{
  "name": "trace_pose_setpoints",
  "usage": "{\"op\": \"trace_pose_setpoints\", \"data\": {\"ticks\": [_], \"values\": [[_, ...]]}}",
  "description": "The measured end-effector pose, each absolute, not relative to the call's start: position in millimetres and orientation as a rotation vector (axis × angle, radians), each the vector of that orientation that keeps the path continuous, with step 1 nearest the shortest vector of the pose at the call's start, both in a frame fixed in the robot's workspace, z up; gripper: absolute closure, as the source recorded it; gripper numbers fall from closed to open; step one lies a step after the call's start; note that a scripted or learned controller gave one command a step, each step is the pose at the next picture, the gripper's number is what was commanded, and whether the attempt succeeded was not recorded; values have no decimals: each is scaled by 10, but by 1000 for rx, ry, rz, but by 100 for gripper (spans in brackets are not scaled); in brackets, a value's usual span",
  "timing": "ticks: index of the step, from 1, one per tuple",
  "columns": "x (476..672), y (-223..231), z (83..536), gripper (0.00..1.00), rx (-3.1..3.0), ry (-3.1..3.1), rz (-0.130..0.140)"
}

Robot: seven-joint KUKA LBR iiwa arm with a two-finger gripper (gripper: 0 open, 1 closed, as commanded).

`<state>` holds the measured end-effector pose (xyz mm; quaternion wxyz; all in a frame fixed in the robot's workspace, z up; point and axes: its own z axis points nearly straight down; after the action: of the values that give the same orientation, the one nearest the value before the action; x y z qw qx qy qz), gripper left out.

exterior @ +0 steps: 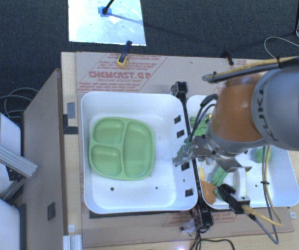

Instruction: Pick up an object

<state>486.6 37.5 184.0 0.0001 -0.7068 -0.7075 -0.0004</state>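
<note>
The arm (253,108) covers most of the right bin (289,184), hiding the green bits under it; gripper (219,173) state, can't tell. Green tray (121,148) sits in the left bin (133,100)

Bright, even overhead light, soft shadows, glare whitening the bins (139,100), slightly soft focus.

The left bin (103,199) holds a light green divided tray (122,148), lying flat nearer the bin's left wall than its right one. The arm (274,105), grey with an orange band (235,113), reaches over the right bin (287,189) and covers most of it. The gripper (223,166) hangs low at that bin's left wall. Green objects (219,175) and an orange-brown one (208,189) lie under it, near the bin's front left corner. Both bins rest on a cardboard sheet (139,69).
</note>
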Motion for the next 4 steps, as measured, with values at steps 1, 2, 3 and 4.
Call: {"op": "trace_pose_setpoints", "data": {"ticks": [1,2,3,4], "values": [[4866,375,1840,0,-2220,-2222,-1],[4866,375,1840,0,-2220,-2222,-1],[4866,375,1840,0,-2220,-2222,-1],[4877,379,1948,100,-2220,-2224,-5]]}}
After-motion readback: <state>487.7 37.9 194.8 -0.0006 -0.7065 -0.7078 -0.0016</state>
